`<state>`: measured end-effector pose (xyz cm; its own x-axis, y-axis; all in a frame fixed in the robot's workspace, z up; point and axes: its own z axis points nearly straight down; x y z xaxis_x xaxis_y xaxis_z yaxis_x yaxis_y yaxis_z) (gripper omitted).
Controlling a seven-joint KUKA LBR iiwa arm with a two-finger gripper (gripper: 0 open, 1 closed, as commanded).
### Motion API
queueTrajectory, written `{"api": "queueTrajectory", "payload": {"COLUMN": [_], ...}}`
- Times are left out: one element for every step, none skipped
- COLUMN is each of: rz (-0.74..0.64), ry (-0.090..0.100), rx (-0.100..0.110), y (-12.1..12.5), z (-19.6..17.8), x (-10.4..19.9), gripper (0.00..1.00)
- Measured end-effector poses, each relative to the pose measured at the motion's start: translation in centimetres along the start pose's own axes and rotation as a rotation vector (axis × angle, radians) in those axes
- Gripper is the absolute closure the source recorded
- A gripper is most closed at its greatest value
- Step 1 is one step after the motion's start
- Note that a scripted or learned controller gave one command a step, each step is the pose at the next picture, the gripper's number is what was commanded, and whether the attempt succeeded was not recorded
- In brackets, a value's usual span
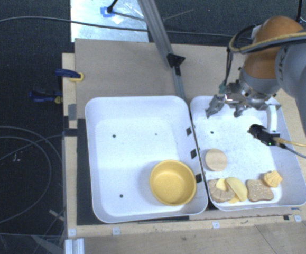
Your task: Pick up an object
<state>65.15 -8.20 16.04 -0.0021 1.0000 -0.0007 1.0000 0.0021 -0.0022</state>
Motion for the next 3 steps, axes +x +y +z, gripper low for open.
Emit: {"api": "queueTrajectory", "payload": {"rz": [0.002, 0.002, -0.003], "ry": [0.0, 0.0, 0.0], "rx": [0.001, -0.007, -0.011], "y": [0.3, 0.5, 0.7], "z": [6.1, 4.6, -1.9], "x": [-0.4, -0.4, 0.0], "gripper": [0.0, 1.0, 1.0]}}
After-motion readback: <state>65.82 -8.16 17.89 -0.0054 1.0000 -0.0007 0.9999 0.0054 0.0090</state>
